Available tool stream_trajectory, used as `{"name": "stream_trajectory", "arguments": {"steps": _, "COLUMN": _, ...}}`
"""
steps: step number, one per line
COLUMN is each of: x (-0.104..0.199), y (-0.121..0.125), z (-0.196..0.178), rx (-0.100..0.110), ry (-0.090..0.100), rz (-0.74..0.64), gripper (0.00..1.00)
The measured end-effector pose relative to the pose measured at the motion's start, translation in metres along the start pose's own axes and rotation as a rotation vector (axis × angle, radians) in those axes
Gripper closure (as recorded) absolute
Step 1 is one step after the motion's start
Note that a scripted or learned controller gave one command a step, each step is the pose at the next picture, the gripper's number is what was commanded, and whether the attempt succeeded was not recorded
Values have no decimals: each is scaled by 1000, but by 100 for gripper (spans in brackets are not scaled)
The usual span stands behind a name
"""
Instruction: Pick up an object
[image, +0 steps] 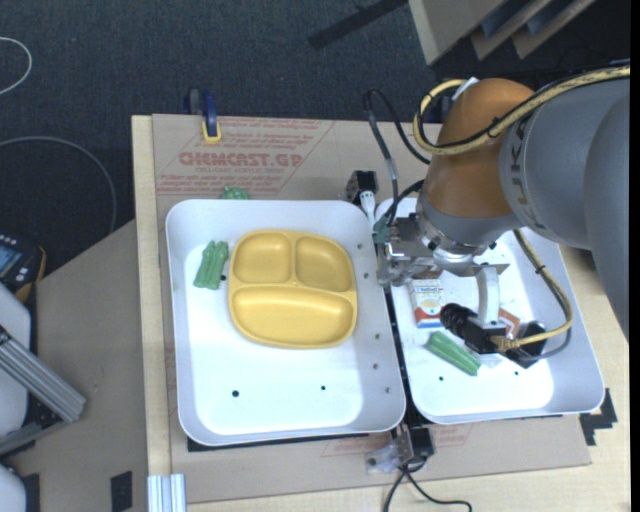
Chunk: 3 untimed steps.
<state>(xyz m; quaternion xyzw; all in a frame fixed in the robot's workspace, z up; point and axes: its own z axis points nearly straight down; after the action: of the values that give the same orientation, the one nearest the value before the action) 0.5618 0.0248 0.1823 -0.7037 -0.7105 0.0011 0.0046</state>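
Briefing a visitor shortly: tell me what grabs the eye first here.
The yellow three-compartment plastic plate lies in the left white bin, a green elongated piece beside it. The grey arm with its orange band looms over the right white bin, where a second green piece lies.

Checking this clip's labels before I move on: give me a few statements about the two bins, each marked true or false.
1. A yellow divided plate lies in the left bin. True.
2. The plate has two compartments. False: it has three.
3. A ridged green piece lies on the plate. False: it lies on the bin floor beside the plate, on the plate's left in the view.
4. A green stick lies in the right bin. True.
5. The arm reaches over the left bin. False: it hangs over the right bin.
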Motion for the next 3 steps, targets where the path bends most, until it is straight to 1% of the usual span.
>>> {"name": "stream_trajectory", "arguments": {"steps": 1, "x": 141, "y": 9, "z": -85, "rx": -18, "ry": 4, "rz": -8, "gripper": 100}}
{"name": "stream_trajectory", "arguments": {"steps": 2, "x": 205, "y": -8, "z": -23, "rx": 1, "ry": -4, "rz": 2, "gripper": 100}}
{"name": "stream_trajectory", "arguments": {"steps": 3, "x": 200, "y": -20, "z": -61, "rx": -10, "ry": -3, "rz": 8, "gripper": 100}}
